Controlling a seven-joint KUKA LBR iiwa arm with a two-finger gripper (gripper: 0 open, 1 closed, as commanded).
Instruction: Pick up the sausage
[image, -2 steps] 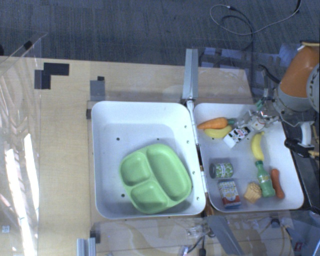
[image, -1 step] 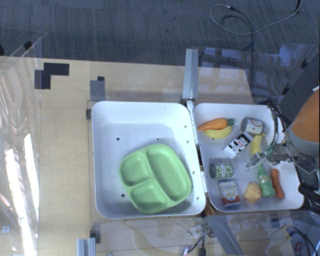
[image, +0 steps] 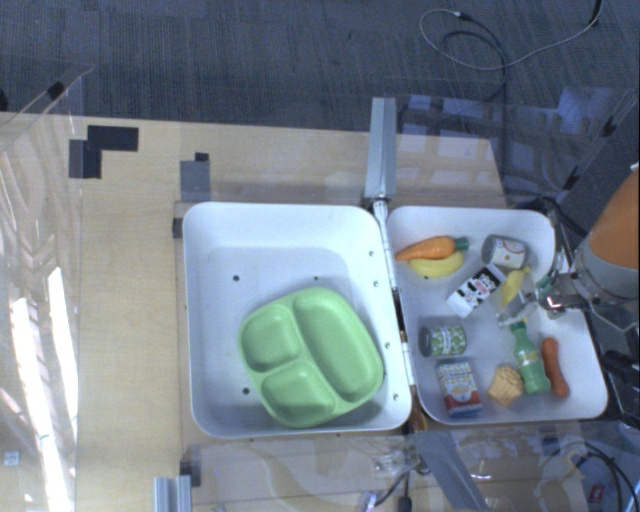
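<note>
camera view: gripper (image: 545, 293) hangs over right bin (image: 590, 400), grip state unclear; sausage (image: 555, 367) lies just below it, beside bottle (image: 529, 362).

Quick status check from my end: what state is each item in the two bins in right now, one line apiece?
Reddish-brown sausage: lying flat in the right bin, untouched, beside the bottle.
Green plastic bottle: lying on its side.
Green three-compartment plate: flat in the left bin, nothing on it.
Green-labelled tin can: on its side.
Orange carrot: lying flat, touching the yellow banana.
Pincer: over the right bin's right side, holding nothing visible.
</note>
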